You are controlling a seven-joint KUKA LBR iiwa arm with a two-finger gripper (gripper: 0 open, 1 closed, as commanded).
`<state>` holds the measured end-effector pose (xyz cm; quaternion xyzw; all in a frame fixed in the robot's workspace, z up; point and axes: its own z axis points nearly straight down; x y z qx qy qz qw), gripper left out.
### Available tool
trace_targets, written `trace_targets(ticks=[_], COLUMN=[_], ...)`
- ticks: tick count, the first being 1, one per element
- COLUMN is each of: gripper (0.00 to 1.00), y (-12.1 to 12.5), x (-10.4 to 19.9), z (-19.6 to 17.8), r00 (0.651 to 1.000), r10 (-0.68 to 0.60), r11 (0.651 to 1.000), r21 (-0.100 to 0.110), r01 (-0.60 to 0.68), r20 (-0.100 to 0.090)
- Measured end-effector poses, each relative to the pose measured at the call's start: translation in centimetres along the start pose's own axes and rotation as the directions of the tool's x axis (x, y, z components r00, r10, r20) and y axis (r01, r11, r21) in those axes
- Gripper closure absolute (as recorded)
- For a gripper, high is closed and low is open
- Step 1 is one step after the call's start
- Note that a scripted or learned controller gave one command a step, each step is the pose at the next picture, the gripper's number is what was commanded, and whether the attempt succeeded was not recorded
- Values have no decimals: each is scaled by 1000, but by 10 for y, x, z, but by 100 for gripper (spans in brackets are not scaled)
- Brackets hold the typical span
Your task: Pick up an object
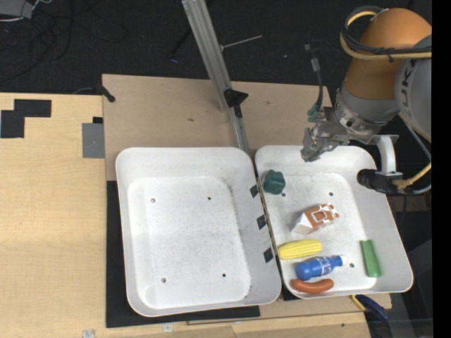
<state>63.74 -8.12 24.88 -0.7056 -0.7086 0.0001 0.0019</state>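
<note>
Six items lie in the right bin point(394, 220), including a corn cob point(300, 248) and blue bottle point(318, 266); claw point(312, 149) state unclear.

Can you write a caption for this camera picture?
Grey arm's gripper hovers over right white bin holding small toy foods.

Two bins sit side by side on the tabletop point(63, 210). In the right bin point(394, 277), a ball point(273, 182) lies near the left wall toward the back. A small carton point(315, 218) lies mid-bin, with a corn cob point(300, 248) in front of it, then a bottle point(318, 266), then a sausage point(311, 285) nearest the front rim (a block point(370, 258) lies to their right). The hand point(313, 148) hangs over the back rim.
</note>
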Motion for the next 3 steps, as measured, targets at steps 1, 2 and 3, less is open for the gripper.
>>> trace_targets(ticks=[1, 2, 3], gripper=[100, 100, 100], y=[-13, -32, -52], x=[59, 111, 153], z=[8, 4, 6], r00=[1000, 1000, 1000], r10=[0, 0, 0], r11=[1000, 1000, 1000], r21=[2, 2, 4], r01=[0, 0, 0], r20=[0, 0, 1])
